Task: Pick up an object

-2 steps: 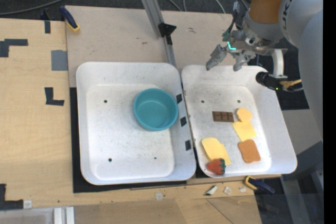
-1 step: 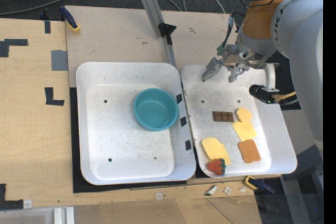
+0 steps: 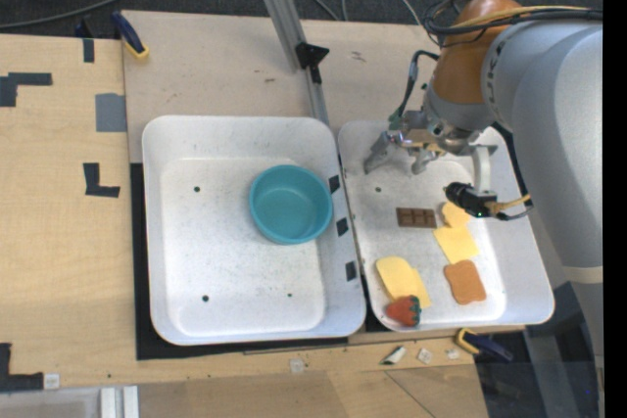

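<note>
Metal end effector (image 3: 400, 157) spread open, gripping nothing, round teal bowl (image 3: 290, 203), flat brown chocolate bar (image 3: 415, 217)

Single fixed camera above bench (image 3: 59, 162), angled down, both bins (image 3: 176, 308) framed.

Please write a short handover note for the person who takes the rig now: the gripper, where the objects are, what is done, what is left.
Gripper: open, over the far part of the right bin, holding nothing.
Right bin: chocolate bar, yellow pieces, orange piece, strawberry.
Left bin: blue bowl.
Done: no object picked up yet.
Left: lower, grasp and lift one object; the chocolate bar looks nearest.
</note>
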Robot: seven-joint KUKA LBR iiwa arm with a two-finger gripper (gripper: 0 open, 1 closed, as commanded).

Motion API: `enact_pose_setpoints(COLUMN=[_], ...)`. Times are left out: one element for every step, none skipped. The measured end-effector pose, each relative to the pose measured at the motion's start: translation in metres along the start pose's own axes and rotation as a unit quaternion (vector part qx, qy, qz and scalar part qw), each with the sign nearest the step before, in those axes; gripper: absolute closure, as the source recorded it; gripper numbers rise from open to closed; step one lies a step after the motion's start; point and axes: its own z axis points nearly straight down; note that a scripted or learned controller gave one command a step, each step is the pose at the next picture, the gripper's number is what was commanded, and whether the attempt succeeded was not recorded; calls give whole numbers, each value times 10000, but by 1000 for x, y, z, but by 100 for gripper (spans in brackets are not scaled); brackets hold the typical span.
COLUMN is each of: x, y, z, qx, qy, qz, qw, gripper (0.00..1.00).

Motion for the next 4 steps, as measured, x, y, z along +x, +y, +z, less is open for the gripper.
enact_pose_setpoints(x=[1, 1, 8, 7], y=[0, 0, -6, -1], z=[19, 9, -49, -93], qx=[-30, -30, -62, -58], qy=[-5, -4, 2, 1], qz=[-4, -10, -1, 0], qw=[10000, 10000, 10000, 10000], gripper=[0, 100, 100, 100])
